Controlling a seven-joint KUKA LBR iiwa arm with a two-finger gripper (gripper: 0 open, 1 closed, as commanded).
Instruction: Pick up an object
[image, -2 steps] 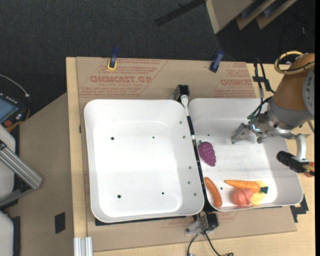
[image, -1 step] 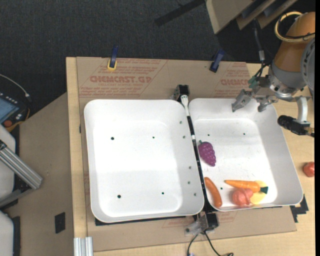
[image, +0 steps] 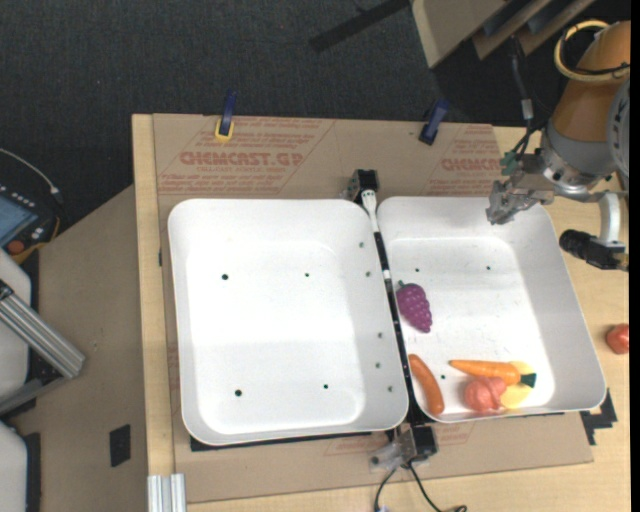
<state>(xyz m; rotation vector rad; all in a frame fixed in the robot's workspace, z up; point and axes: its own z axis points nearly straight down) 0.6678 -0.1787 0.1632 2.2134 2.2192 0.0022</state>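
The right bin holds a purple grape bunch near its left wall. Along its front lie an orange-red chili-like piece, an orange carrot, a pink piece and a small yellow piece. My gripper hangs over the back right corner of that bin, well away from all the objects. Nothing shows between its fingers.
The left bin sits beside the right one, split from it by a black hinge strip. Two clamps hold the cardboard base at the back. A small red object lies on the bench right of the bins.
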